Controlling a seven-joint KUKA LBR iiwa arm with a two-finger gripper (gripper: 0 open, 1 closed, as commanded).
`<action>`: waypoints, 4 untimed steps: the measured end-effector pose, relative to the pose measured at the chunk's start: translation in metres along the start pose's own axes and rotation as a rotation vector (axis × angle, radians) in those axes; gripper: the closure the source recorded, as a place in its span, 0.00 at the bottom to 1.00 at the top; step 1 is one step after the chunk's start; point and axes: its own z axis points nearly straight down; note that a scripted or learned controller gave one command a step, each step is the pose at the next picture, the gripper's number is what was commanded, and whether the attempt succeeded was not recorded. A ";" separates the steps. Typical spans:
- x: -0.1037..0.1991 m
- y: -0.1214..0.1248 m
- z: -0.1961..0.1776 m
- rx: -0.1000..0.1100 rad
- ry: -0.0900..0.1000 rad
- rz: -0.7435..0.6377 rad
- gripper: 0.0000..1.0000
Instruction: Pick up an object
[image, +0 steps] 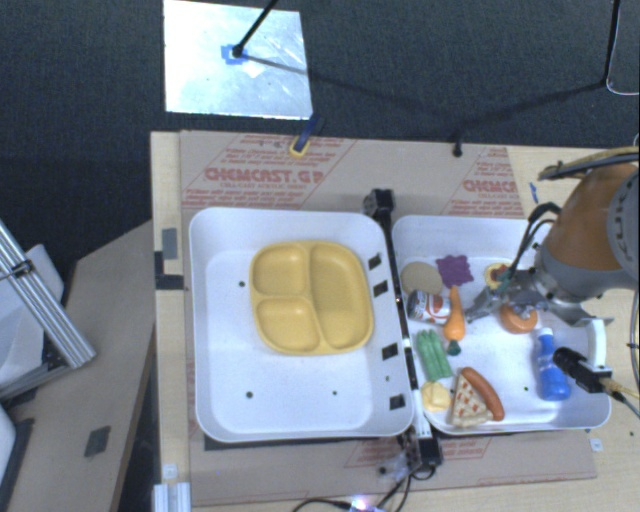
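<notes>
My tool (495, 298) hangs low over the right bin (590, 412), at the right of the frame, its dark fingers reaching leftward from my grey wrist and the orange band above it. I cannot tell whether the fingers are apart or together; they blur into the clutter beneath.

The things to pick all lie in that right bin. A carrot (455, 318) stands lengthwise just left of my tool, near its tips, though I cannot tell if they touch. A purple piece (455, 269) sits above the carrot, toward the bin's upper left, with a tan round piece (420, 275) beside it. An orange round item (517, 319) lies just below my wrist. A blue bottle (548, 368) rests lower right, green beans (433, 354) lower left, and a pizza slice (466, 400) with a hot dog (483, 392) along the bottom edge.

The left bin (225, 400) in the middle of the frame holds a yellow divided plate (310, 297). Both bins rest on the bench (250, 170).
</notes>
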 end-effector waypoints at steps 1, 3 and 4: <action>-0.004 0.003 -0.013 -0.016 -0.013 0.002 1.00; -0.007 0.010 -0.132 0.000 -0.001 -0.003 1.00; 0.041 0.004 -0.142 0.004 0.002 -0.007 1.00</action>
